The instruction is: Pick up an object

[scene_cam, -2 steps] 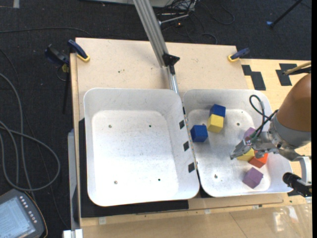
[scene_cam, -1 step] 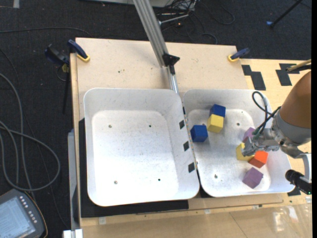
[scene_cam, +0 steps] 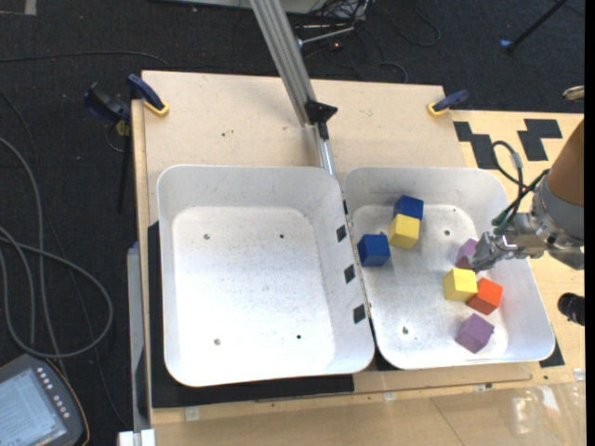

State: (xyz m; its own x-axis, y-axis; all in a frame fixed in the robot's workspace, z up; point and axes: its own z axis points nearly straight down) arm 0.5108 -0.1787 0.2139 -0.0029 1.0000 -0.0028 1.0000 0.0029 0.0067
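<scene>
My claw (scene_cam: 480, 256) sits at mid-right of the frame in the right bin (scene_cam: 521, 342), right over a small purple block (scene_cam: 466, 250) beside a yellow cube (scene_cam: 459, 284), can't tell its grip.

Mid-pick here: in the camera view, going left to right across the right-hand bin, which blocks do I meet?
Dark blue block → yellow block, with a blue block just behind it → second yellow block → orange block. I left out the two purple blocks; their places overlap these.
</scene>
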